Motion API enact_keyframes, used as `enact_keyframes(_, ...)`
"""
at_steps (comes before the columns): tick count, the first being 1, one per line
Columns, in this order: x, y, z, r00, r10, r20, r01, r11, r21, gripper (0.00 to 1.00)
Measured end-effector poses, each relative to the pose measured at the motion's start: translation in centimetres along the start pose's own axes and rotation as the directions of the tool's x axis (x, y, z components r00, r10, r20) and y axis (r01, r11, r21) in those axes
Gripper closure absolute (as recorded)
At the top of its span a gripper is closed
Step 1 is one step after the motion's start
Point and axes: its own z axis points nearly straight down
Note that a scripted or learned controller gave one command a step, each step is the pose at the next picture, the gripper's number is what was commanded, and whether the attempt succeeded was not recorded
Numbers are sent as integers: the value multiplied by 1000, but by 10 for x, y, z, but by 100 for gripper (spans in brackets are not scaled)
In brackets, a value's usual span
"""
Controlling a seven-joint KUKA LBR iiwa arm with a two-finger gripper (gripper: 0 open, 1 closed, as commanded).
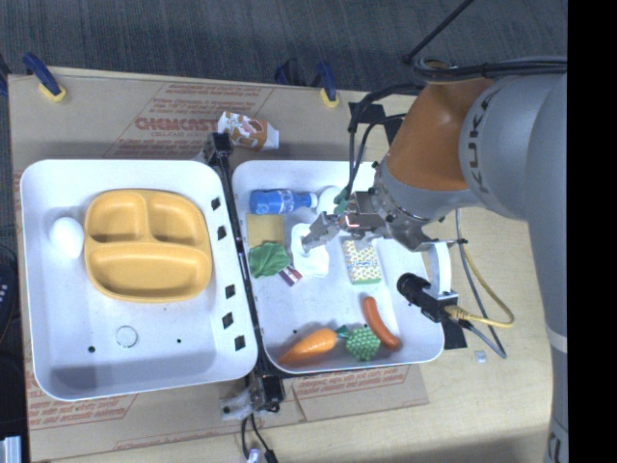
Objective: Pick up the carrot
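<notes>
The carrot (308,345) is orange with a green leafy top and lies on its side at the front edge of the right bin (424,355), its tip pointing left. My gripper (323,231) hangs over the middle of that bin, well behind the carrot and apart from it. Nothing shows in its grasp. The arm's orange band and grey wrist cover the bin's back right part.
In the right bin lie a red sausage (381,321) beside the carrot's top, a patterned packet (362,261), a green leaf (270,258), a yellow slice (265,228) and a blue bottle (280,202). The left bin holds a yellow divided plate (147,242) and a white egg (66,236).
</notes>
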Motion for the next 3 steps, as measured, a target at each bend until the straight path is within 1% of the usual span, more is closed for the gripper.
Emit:
enact_keyframes(1,-10,-63,72,1000,-7,0,7,1000,2,0)
enact_keyframes(2,-86,-33,117,999,-42,1,42,999,-2,0)
enact_keyframes(3,-86,-32,107,999,-48,1,48,999,-1,100)
